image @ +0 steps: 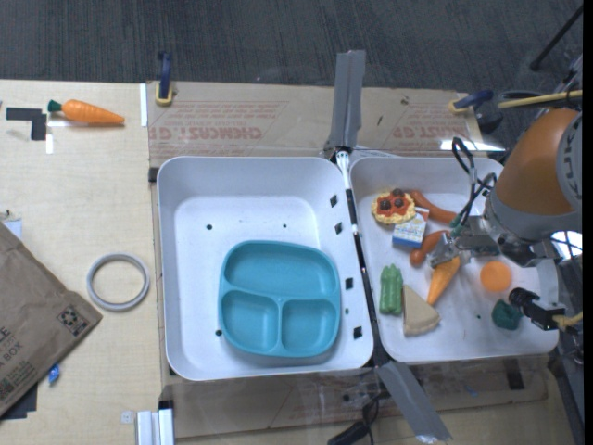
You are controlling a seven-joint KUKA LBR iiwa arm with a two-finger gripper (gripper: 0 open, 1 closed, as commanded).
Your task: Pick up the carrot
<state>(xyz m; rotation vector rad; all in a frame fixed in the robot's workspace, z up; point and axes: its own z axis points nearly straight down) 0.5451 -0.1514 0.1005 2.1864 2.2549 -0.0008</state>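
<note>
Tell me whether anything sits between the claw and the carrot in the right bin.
Nothing visible does. The claw is right at the top end of the carrot, which lies in the right bin between the bread slice and the orange ball.

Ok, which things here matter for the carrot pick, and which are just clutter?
Job: carrot in right bin; end effector at its upper end.
Lying about: blue plate, green pickle, orange ball, tape ring, second carrot far left.

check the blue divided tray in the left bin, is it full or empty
Empty. The blue tray sits flat in the left bin, and all three compartments show bare blue plastic.
</note>
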